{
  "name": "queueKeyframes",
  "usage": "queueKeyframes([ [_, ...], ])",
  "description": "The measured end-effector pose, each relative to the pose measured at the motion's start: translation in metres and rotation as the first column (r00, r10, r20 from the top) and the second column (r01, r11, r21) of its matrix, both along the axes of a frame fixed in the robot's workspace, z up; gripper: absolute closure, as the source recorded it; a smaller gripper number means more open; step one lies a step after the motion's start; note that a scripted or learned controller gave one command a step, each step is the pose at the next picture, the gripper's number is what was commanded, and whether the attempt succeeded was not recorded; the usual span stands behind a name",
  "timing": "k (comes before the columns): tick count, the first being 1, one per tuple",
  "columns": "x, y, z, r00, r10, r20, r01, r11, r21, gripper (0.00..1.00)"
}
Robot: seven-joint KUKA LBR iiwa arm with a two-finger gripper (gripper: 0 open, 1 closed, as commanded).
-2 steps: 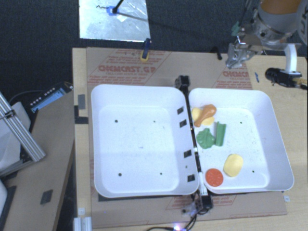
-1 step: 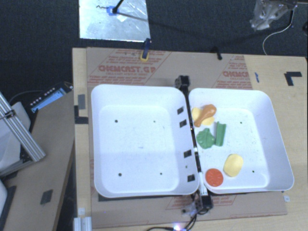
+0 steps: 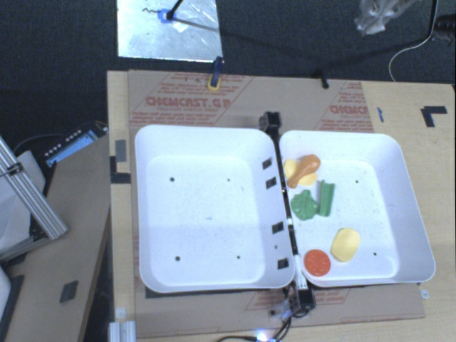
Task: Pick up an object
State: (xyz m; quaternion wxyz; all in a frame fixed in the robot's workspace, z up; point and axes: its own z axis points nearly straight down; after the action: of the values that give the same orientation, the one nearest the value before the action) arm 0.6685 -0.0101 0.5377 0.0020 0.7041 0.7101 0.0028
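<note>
— What's beyond my two white bins [image 3: 206, 140]?
— A cardboard sheet [image 3: 235, 95] under them (red printing on it), a shiny foil square [image 3: 149, 27] on the dark floor, and an aluminium rail [image 3: 32, 198] at left.

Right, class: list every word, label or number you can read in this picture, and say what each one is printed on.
"CHEMCAST GP", red, printed across the brown sheet under the bins.
The same red print repeats on that sheet at right, too blurred to read.
Nothing is printed on the white bins or the toy food.
</note>
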Motion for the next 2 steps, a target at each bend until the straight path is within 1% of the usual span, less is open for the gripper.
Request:
queueKeyframes([
  [1, -0.043, 0.040, -0.002, 1.000, 0.000, -0.004, 0.000, 1.000, 0.001, 1.00],
  [2, -0.097, 0.095, -0.002, 1.000, 0.002, -0.005, -0.002, 1.000, 0.002, 1.00],
])
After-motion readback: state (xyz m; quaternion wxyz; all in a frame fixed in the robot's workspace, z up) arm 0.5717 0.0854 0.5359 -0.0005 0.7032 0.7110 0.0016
